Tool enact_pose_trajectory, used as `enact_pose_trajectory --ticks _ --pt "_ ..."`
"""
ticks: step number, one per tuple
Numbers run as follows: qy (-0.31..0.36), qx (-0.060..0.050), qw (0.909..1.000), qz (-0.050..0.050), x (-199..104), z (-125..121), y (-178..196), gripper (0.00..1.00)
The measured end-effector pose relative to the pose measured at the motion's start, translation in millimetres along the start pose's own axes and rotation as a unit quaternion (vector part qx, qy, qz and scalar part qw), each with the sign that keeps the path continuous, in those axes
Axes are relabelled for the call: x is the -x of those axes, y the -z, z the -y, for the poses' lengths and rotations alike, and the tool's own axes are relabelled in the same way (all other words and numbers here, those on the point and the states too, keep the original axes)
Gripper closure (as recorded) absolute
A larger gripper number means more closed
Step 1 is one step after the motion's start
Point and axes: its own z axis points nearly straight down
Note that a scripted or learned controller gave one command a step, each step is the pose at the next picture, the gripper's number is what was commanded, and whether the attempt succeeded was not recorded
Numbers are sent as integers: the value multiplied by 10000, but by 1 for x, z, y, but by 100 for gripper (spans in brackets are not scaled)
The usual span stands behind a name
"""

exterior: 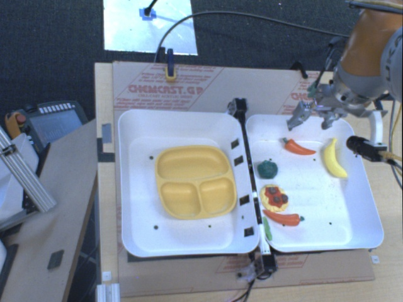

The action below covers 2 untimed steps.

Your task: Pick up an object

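My gripper (312, 121) hangs over the back edge of the right bin (359, 231), open, with nothing between its fingers (296, 118). Just in front of it and slightly left lies an orange-red toy pepper (298, 147). A yellow banana (334, 158) lies to the right of the pepper. Further forward sit a dark green round toy (267, 168), a small pizza-like toy (275, 197) and a red chili (284, 218). A thin green piece (267, 230) lies by the bin's left wall.
The left bin (135, 231) holds a yellow compartment tray (194, 181). A black divider with clips (247, 168) runs between the two bins. The front right part of the right bin is bare white floor.
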Motion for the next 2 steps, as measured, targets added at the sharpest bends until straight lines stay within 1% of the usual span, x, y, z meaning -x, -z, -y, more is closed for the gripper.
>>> enact_pose_trajectory --ticks 1,2 --pt "10 69 10000 7 0 -2 8 0" --pt "28 72 10000 8 -4 -13 -43 0"
